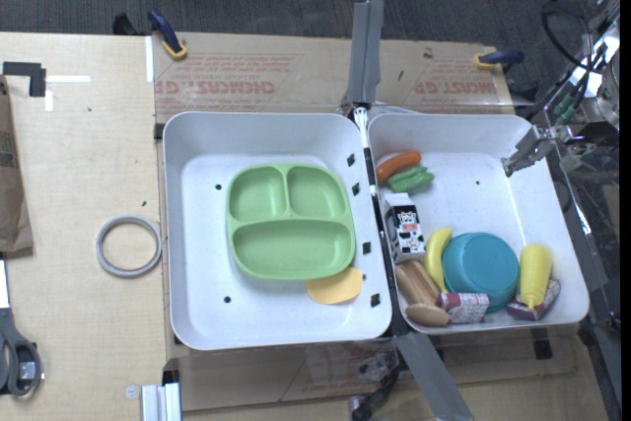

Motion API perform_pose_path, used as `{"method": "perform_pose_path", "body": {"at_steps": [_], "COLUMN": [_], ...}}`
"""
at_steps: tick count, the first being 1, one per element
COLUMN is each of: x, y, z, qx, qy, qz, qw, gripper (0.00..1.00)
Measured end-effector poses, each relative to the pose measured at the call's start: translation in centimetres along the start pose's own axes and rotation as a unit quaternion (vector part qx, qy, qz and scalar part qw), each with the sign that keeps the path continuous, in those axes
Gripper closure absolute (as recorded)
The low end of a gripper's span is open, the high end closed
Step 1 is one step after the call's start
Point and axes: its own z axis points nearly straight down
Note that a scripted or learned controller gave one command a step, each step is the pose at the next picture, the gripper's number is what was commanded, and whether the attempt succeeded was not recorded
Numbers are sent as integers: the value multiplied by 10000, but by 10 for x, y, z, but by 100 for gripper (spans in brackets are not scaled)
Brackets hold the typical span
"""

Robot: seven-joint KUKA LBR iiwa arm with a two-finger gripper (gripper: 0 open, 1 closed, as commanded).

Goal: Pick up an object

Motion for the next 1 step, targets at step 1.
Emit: {"method": "perform_pose_path", "body": {"at_steps": [1], "x": [57], "y": [-34], "z": [92], "qx": [16], "qy": [4], "qz": [463], "qw": [9989], "gripper": [0]}}
